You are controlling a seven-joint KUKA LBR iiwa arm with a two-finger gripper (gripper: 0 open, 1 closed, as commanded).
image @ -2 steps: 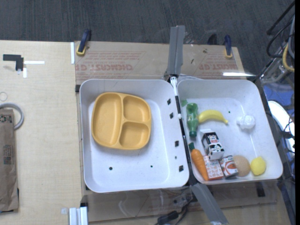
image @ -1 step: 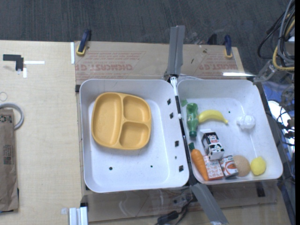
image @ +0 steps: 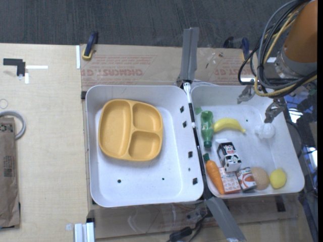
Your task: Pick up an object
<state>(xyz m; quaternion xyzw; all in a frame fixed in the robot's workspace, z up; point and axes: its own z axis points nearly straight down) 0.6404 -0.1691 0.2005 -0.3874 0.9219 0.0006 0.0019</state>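
Bench: you are looking down on a pale wooden bench (image: pixel 45 150) carrying two white bins side by side, with dark floor beyond its far edge.
Left bin: the left bin (image: pixel 136 185) is holding one yellow divided plate (image: pixel 130 129), lying flat toward its far-left part.
Right bin: the right bin (image: pixel 247 127) is holding every candidate for the pick. A green bottle (image: pixel 206 128) is lying along the left wall, a banana (image: pixel 229 125) just beside it. A small black-and-white carton (image: pixel 228 156) is sitting near the middle. Along the near wall you are seeing a carrot (image: pixel 215 176), a red box (image: pixel 231 181), a red can (image: pixel 247 179), a tan ball (image: pixel 260 177) and a lemon (image: pixel 277 178).
Arm: the arm (image: pixel 298 44) is hanging over the far-right corner of the right bin.
Gripper: the gripper (image: pixel 265 125) is pointing down near a pale, blurred item (image: pixel 264 131); you cannot tell its grip state or whether it is touching that item.
Progress: nothing is visibly lifted, so judge the pick as not yet done.
Remaining: closing on one object and raising it clear of the bin.
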